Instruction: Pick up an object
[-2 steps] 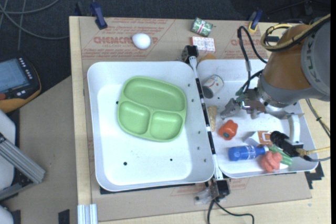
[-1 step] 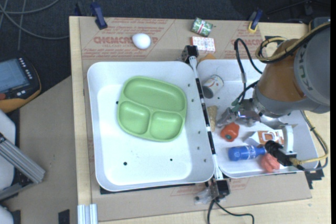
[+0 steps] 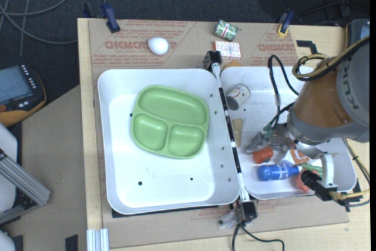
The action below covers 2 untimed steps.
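Observation:
My gripper [image 3: 267, 143] is low in the right bin [image 3: 258, 80], reaching in from the right, and it looks open. Just below it lies a small red-orange object [image 3: 263, 155], close to the fingertips but not held between them. A blue bottle [image 3: 276, 172] lies on its side nearer the front of that bin. To its right are small orange and green pieces [image 3: 304, 180], partly hidden by the wrist. A round pale cup-like thing [image 3: 238, 93] and a tan piece [image 3: 237, 126] sit towards the bin's back left.
The left bin [image 3: 117, 144] holds a green three-compartment plate [image 3: 170, 121]. Behind the bins, on the cardboard, are a white egg-shaped object [image 3: 157, 45], a green can [image 3: 226, 29] and a small patterned box [image 3: 227, 49]. The divider between the bins runs close to my gripper's left.

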### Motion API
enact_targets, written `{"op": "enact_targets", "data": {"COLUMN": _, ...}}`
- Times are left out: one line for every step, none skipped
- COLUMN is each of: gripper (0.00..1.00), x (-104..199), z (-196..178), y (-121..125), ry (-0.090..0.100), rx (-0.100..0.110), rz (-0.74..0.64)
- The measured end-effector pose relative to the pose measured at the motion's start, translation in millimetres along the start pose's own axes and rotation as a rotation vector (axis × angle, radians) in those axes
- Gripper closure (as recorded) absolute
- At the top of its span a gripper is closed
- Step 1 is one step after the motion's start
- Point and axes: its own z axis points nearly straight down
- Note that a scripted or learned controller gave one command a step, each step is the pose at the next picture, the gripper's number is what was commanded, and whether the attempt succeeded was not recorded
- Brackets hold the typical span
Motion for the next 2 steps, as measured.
{"op": "enact_targets", "data": {"gripper": 1.00, "x": 0.2, "z": -10.4, "y": 0.8, "ry": 0.000, "rx": -0.003, "rz": 0.000}}
{"op": "enact_targets", "data": {"gripper": 1.00, "x": 51.2, "z": -129.5, "y": -10.5, "ry": -0.001, "rx": -0.002, "rz": -0.002}}
